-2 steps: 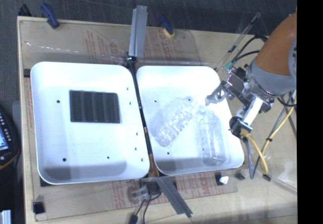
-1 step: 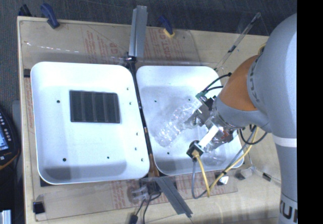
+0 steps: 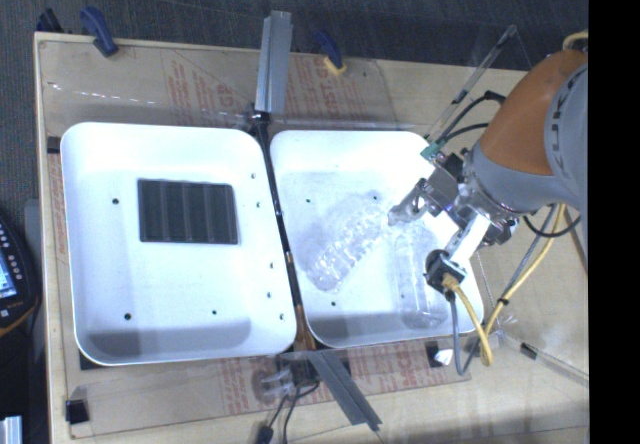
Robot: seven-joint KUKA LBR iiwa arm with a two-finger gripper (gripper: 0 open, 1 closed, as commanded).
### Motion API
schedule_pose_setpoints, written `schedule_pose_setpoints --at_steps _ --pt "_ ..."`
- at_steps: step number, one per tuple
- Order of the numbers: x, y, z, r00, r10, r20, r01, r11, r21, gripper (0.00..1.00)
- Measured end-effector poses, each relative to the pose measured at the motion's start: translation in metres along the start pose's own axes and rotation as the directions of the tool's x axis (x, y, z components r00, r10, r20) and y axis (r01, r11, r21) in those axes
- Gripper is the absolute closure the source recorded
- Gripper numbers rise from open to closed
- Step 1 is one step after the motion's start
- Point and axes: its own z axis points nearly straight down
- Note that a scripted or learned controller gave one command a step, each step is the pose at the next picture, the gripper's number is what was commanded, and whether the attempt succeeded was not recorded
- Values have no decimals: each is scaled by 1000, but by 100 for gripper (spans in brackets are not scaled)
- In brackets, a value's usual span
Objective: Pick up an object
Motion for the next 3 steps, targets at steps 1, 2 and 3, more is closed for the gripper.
schedule_pose_setpoints --at_steps 1,2,3 --pt "36 -35 -7 879 476 -2 -476 879 -1 0" --pt "18 -41 -13 992 128 2 -128 992 2 0" --pt "-4 -19 48 998 -61 2 61 998 4 0"
